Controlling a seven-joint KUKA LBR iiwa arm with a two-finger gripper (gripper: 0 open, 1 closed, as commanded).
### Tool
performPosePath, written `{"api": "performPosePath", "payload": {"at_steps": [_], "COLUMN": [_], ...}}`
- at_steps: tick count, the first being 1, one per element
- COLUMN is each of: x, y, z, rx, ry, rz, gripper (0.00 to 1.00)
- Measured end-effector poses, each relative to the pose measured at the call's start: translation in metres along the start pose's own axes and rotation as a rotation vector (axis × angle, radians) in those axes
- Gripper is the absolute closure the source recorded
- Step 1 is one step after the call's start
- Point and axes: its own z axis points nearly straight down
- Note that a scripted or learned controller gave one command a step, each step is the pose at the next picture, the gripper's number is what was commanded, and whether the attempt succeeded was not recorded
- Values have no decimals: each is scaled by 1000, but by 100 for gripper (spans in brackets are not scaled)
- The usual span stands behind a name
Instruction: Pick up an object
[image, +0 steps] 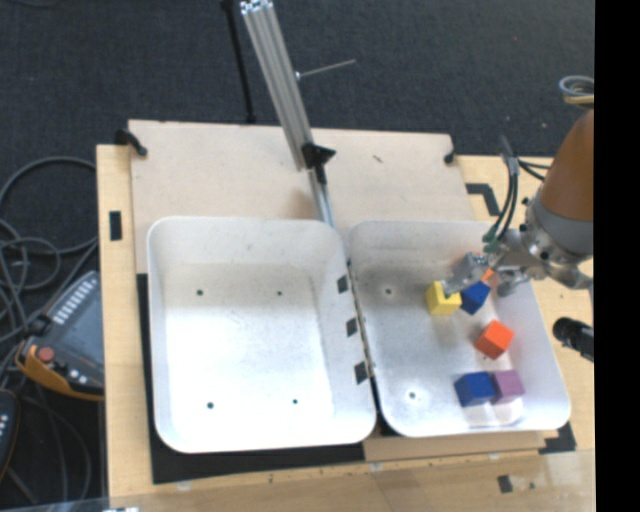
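Observation:
In the right bin (400, 250), a yellow block (441, 298) and a small blue block (476, 296) lie side by side. My gripper (468, 272) hangs directly over them, reaching in from the right, with its tip just above the gap between the two. An orange block (493, 339) lies lower right of them. A larger blue block (475, 387) and a purple block (509, 382) sit near the bin's front right corner, with a pale block (506, 408) in front of the purple one.
The left bin (250, 335) sits next to the right one, with a shared rim (355, 320) between them. A slanted aluminium post (285, 90) rises behind the bins. Cables and a pendant (55, 350) lie off the bench's left side.

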Motion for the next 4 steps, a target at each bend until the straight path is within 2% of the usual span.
{"api": "performPosePath", "payload": {"at_steps": [1,2,3,4], "x": [-13,-15,12,12], "y": [73,71,57,46], "z": [130,117,129,129], "rx": [-3,-2,5,3], "ry": [-2,-4,0,-1], "rz": [-9,-11,-8,-3], "gripper": [0,100,100,100]}}
